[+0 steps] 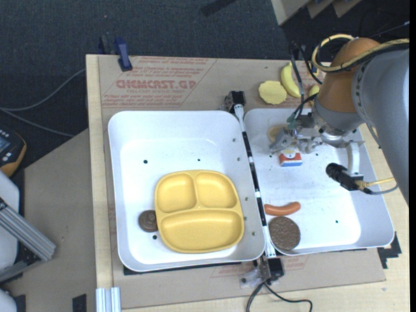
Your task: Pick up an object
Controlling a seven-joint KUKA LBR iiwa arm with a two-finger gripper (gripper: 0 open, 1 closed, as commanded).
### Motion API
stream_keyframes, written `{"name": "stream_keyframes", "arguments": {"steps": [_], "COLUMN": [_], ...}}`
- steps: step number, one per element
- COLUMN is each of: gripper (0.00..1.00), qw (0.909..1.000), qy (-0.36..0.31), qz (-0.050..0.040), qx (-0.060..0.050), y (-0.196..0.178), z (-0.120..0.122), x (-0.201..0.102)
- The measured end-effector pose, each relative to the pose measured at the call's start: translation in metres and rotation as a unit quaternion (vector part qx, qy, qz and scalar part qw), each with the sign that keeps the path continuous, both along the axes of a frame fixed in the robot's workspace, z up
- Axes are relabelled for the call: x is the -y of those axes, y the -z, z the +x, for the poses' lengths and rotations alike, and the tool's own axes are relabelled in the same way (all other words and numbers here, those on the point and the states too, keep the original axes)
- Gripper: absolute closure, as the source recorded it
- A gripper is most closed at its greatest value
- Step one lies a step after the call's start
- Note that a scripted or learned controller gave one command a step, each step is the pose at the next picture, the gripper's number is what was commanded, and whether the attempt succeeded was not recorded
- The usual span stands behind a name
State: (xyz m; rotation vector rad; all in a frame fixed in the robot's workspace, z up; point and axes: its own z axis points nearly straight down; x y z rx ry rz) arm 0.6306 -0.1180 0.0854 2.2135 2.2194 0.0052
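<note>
gripper (294,142) low in right bin (364,236), over small red-white-blue object (290,159), likely lining up a pick | cannot tell its state | hotdog (282,208), brown disc (284,233) near front | yellow tray (197,210) in left bin (123,142)

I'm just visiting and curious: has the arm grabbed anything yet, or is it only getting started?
Nothing looks picked up yet. The gripper is down in the right bin, just above a small red, white and blue object on the bin floor. The sausage and brown disc lie untouched near the front. Grasping and lifting remain.
</note>
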Motion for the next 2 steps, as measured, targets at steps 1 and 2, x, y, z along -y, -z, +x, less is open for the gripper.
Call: {"name": "stream_keyframes", "arguments": {"steps": [1,2], "gripper": [1.0,1.0], "qw": [1.0,1.0], "qy": [0.0,-0.003], "qz": [0.0004,0.0033], "qx": [-0.002,0.001], "y": [-0.01,-0.105], "z": [-0.003,-0.038], "x": [-0.001,-0.09]}}
